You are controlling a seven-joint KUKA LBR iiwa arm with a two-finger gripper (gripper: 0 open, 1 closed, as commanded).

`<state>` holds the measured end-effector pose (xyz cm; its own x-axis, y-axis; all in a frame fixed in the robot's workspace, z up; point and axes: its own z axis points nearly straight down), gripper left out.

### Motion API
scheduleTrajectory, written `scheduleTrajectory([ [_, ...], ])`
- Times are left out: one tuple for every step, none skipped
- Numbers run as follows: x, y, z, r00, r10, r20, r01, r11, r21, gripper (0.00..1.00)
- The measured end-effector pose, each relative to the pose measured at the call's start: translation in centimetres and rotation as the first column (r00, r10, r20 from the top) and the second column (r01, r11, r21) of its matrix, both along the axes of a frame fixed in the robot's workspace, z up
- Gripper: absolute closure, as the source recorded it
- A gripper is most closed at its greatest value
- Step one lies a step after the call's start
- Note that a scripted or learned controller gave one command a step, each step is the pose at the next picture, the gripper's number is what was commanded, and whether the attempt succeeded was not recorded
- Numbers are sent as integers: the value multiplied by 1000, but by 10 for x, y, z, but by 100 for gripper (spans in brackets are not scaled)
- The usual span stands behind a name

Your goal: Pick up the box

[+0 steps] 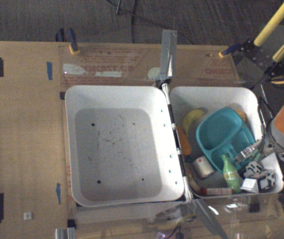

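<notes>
In the camera view, the gripper [250,152] is low in the right bin [216,94], at the teal container's [221,133] edge; whether it is clenched cannot be told. The box [249,184], small and white, lies in the bin's near right corner, beside a green bottle [230,172].

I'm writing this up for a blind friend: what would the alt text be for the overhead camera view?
A grey robot arm reaches from the right into the right bin, its gripper low among clutter: a teal divided tray, a green bottle, a small can and black-and-white patterned boxes. The left bin sits beside it on a wooden bench.
</notes>
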<state>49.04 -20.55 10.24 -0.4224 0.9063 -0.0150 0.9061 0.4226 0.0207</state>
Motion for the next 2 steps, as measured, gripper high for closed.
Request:
scheduleTrajectory([
  [-8, -6, 6, 934, 356, -19, -356, 934, -2, 100],
  [-7, 135, 99, 970, 240, -30, -240, 971, 6, 100],
])
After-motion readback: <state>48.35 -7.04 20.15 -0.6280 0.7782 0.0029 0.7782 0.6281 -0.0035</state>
